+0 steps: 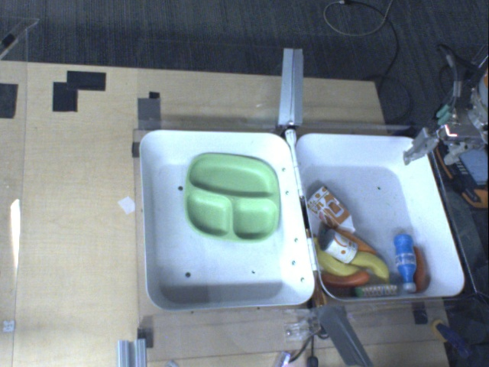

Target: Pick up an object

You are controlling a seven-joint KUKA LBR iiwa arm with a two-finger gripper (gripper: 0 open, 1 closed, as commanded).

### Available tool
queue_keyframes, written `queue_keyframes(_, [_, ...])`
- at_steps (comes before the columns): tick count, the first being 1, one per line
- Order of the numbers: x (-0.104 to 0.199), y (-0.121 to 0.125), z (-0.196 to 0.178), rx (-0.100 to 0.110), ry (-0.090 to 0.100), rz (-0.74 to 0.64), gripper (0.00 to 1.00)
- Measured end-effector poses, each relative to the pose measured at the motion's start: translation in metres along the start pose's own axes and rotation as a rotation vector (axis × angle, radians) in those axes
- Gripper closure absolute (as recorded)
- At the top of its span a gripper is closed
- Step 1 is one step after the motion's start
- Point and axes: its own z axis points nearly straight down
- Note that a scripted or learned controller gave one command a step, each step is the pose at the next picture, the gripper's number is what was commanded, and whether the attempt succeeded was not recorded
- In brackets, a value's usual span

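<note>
A green tray (pixel 232 196) lies in the left bin (pixel 164 228). The right bin (pixel 382 176) holds a banana (pixel 353 264), bottle (pixel 405 260) and carton (pixel 330 207).

green tray (pixel 231 196): pale green, divided into one long compartment and two smaller ones; lies flat in the middle of the left bin (pixel 164 228), nearer its far edge.
brown carton (pixel 330 207): small, brown and white print; lies tilted by the right bin's (pixel 428 212) left wall.
banana (pixel 359 263): yellow, curved; lies near that bin's near-left corner, beneath a small black-and-white item too unclear to name.
blue bottle (pixel 404 258): blue with white cap; lies on its side near the near-right corner.
red sausages (pixel 345 278): reddish-brown curved pieces along the near edge, touching the banana.
</note>
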Motion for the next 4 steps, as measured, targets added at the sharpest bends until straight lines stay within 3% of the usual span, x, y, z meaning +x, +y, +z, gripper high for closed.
queue_keyframes(1, [-0.002, 0.028, 0.143, 0.001, 0.001, -0.031, 0.00])
queue_keyframes(2, [-0.001, 0.030, 0.135, -0.001, 0.000, -0.039, 1.00])
queue_keyframes(3, [0.031, -0.042, 0.002, -0.008, -0.001, 0.100, 1.00])
queue_keyframes(4, [0.041, -0.088, -0.075, -0.008, -0.002, 0.041, 1.00])
